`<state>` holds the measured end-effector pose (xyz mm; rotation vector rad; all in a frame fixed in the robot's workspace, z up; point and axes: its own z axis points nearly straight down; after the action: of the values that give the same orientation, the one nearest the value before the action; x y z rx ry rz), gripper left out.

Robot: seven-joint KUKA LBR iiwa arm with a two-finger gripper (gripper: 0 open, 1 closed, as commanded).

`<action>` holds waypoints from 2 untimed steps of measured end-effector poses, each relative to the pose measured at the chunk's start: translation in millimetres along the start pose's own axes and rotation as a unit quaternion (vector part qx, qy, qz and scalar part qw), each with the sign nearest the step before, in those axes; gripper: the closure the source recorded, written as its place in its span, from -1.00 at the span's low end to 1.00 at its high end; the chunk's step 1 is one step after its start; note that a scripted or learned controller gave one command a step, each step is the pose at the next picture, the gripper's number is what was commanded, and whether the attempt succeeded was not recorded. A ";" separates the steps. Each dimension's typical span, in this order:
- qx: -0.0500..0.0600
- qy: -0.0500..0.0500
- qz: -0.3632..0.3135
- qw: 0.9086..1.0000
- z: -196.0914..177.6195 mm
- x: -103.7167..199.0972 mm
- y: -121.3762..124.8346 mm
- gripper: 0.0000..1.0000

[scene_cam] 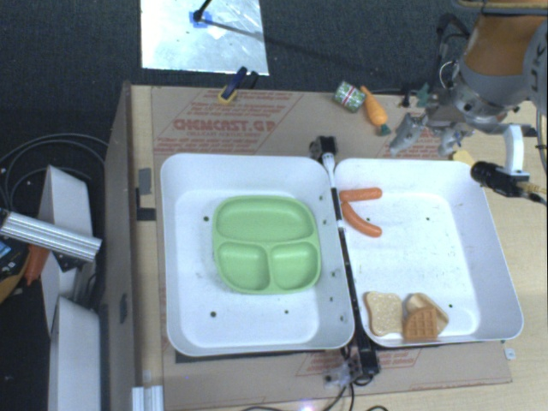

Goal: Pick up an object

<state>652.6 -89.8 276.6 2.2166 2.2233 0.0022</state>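
Observation:
In the right bin (462, 255) lie two orange sausages, one (360, 194) near the far left corner and another (361, 223) just in front of it. A slice of white bread (384, 312) and a browner toast piece (425, 319) rest at the near edge. My gripper (428, 135) hangs over the bin's far rim, well right of the sausages. Its fingers (404, 135) stand open with nothing between them.
The left bin (184, 229) holds a green divided plate (265, 244). Behind the bins lie a toy carrot (374, 107), a small green can (348, 95) and a yellow clip (231, 88). A black part (501, 176) sticks over the right bin's far right corner.

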 end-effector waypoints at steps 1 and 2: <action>0.002 0.000 0.001 1.000 93.5 -27.2 -15.2 -1.00; 0.001 0.000 -0.001 1.000 171.8 -0.2 15.6 -1.00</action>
<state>668.7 -90.1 104.8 2.2162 2.2258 0.0009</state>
